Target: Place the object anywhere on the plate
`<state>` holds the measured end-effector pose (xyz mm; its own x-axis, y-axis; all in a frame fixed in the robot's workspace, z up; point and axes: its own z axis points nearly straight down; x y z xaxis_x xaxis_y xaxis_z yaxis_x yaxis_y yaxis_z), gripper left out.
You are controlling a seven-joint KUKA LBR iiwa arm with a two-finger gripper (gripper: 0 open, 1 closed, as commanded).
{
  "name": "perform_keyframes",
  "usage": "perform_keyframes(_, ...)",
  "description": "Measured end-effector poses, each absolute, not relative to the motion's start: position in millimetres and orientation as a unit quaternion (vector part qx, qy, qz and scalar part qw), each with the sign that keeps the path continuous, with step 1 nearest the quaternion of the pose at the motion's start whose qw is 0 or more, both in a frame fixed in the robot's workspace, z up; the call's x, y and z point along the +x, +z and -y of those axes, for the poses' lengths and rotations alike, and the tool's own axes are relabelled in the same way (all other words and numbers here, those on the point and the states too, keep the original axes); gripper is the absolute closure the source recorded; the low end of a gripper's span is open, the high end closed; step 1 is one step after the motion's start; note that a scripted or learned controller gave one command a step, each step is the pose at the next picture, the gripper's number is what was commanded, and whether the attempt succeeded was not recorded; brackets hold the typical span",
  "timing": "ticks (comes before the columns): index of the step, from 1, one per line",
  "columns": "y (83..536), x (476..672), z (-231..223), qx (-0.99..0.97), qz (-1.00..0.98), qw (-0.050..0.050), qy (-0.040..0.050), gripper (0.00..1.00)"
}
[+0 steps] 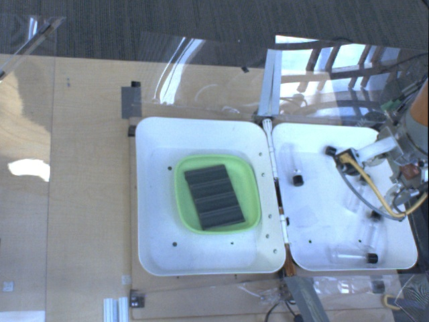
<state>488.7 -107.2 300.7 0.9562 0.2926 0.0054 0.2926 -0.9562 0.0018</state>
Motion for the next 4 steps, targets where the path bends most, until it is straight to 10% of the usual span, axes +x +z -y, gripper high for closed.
perform_keyframes(1, 245, 492.8, 206, 0.982, -0.191, 0.001, 0.0004, 0.00)
perform_keyframes(2, 298, 489.0, 129, 0.993, -0.119, 0.001, 0.0036, 0.00)
perform_keyframes(3, 304, 488.6, 206, 0.994, -0.111, 0.002, 0.0024, 0.00)
perform_keyframes(4, 260, 488.0, 121, 0.993, -0.120, 0.000, 0.0010, 0.00)
